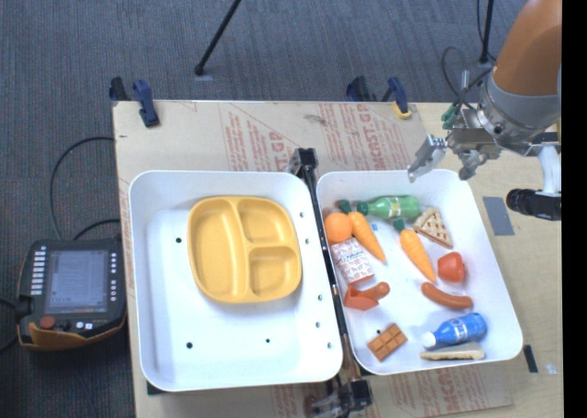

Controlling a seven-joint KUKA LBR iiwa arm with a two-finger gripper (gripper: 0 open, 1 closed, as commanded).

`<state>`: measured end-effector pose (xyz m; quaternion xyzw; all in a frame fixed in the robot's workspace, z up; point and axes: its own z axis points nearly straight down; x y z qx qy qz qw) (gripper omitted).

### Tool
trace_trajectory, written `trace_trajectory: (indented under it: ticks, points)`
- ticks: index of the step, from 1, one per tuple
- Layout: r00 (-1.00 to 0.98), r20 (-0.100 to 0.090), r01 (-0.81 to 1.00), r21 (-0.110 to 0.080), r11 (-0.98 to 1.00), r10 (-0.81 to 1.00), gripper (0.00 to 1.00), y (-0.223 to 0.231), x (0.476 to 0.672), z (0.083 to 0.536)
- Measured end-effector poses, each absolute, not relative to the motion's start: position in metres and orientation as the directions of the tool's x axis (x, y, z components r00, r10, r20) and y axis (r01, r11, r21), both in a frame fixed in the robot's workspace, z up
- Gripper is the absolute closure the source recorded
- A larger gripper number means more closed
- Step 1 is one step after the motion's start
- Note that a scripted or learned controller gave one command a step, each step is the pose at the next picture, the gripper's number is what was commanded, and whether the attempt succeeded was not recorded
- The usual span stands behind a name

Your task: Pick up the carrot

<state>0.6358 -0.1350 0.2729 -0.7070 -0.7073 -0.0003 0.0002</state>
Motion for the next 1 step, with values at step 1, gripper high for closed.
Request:
trace_trajectory:
  ticks: [1]
  points:
    - [-0.076,0.002,0.997,-0.004,0.076,0.997,0.00,-0.1102,0.6134,0.1422]
